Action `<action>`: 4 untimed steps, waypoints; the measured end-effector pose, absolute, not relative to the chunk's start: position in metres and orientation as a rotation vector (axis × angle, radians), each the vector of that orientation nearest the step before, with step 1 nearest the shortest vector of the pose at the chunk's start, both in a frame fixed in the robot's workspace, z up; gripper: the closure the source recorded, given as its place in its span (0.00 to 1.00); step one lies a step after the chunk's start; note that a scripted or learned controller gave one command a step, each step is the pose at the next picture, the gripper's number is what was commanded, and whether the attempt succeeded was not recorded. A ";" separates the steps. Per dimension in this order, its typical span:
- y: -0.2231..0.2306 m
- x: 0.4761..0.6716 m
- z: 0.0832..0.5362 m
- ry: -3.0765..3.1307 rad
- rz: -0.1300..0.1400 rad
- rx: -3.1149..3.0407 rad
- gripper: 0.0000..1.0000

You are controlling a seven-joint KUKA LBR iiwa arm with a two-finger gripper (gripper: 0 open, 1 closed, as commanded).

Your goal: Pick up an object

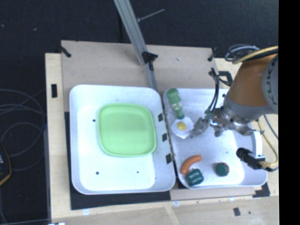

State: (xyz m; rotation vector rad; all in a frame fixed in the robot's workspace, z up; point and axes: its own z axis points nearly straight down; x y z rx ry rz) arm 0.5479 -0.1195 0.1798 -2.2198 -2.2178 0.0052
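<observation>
White with a yellow yolk, a toy fried egg [181, 126] lies near the left wall of the right bin [234, 100], about halfway down that wall. The gripper [197, 128] hangs just beside it on the right, its tip pointing toward the egg's edge. Whether it touches the egg cannot be told, nor whether the gripper is parted or closed. Nothing can be seen held in it.

Just above the egg lies a green bottle [175, 102], its cap toward the far end of the bin and its paler lower part close to the egg. Any print on it is too small to read. Below the egg, toward the near end of the bin, an orange sausage [191, 162] lies at a slant. A green pepper [194, 176] sits just under it, close enough that they may touch. A dark green round thing [221, 169] sits to the right of these two, apart from them.

From the gripper the arm [251, 88] rises to the right, grey at the wrist and orange above.

The left bin [84, 125] stands side by side with the right one and holds a pale green square plate [126, 129], lying flat near its middle. Both bins rest on a light wooden bench [103, 60]. A grey metal bar [131, 22] slants from the top of the view down to the gap between the bins.
</observation>
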 end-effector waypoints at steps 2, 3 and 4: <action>-0.124 0.546 0.131 -2.220 -0.002 -2.224 1.00; -0.114 0.546 0.182 -2.225 -0.005 -2.224 1.00; -0.115 0.547 0.214 -2.224 -0.004 -2.224 1.00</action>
